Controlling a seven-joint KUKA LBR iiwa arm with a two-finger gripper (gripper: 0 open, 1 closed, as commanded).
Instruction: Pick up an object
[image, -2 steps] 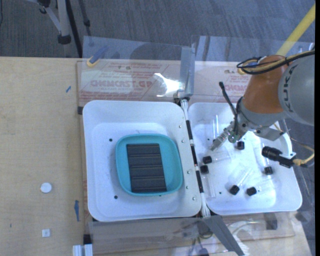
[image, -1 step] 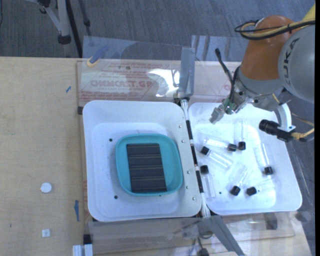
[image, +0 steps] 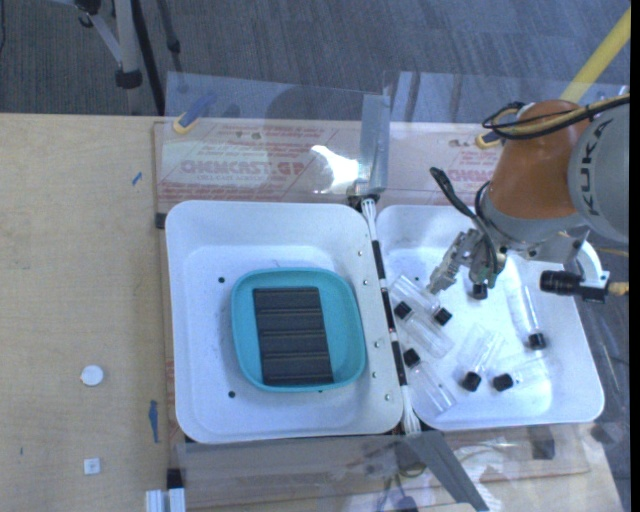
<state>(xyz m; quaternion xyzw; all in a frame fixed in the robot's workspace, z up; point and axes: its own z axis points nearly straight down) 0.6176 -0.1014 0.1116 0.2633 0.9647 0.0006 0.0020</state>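
Several clear plastic tubes with black caps lie scattered in the right bin (image: 575, 405): one at the left (image: 418, 303), one at the right (image: 524, 308), others near the front (image: 480, 355). My gripper (image: 460, 286) hangs over the back middle of this bin, just above the tubes. Its fingers are spread, so it is open, with nothing between them. The nearest tube lies just left of the left fingertip (image: 440, 281). The arm's orange band (image: 530, 165) covers the bin's back right corner.
The left bin (image: 200, 240) holds a teal tray (image: 245, 300) with a dark ridged block (image: 292, 335) inside. A divider rail (image: 385, 300) separates the bins. A clear plastic sheet (image: 260, 165) lies behind them. Small white bits lie on the wooden bench (image: 92, 376) at left.
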